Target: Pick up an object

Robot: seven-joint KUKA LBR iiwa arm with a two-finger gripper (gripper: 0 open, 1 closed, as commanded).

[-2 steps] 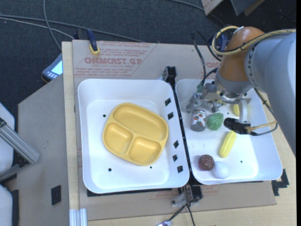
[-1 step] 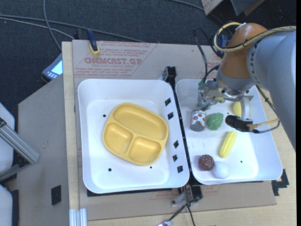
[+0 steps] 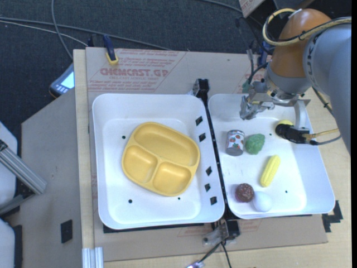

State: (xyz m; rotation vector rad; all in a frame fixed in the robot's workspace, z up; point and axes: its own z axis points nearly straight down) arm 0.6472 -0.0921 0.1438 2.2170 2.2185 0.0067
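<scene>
From the overhead camera, the gripper (image 3: 249, 109) hangs over the far end of the right bin (image 3: 315, 166), and whether it's open or closed honestly can't be told from this angle; nothing visibly sits in it. Nearest candidates are the small can (image 3: 235, 142) and the green broccoli-like piece (image 3: 255, 143) just beside it, both a little nearer the camera than the gripper. Further along lie a yellow corn cob (image 3: 270, 170), a dark red lump (image 3: 244, 192) and a white ball (image 3: 262, 202). The can looks stiff, light, maybe slick; squeezing across its sides seems safest. The left bin (image 3: 106, 149) holds a yellow divided plate (image 3: 160, 158).
</scene>
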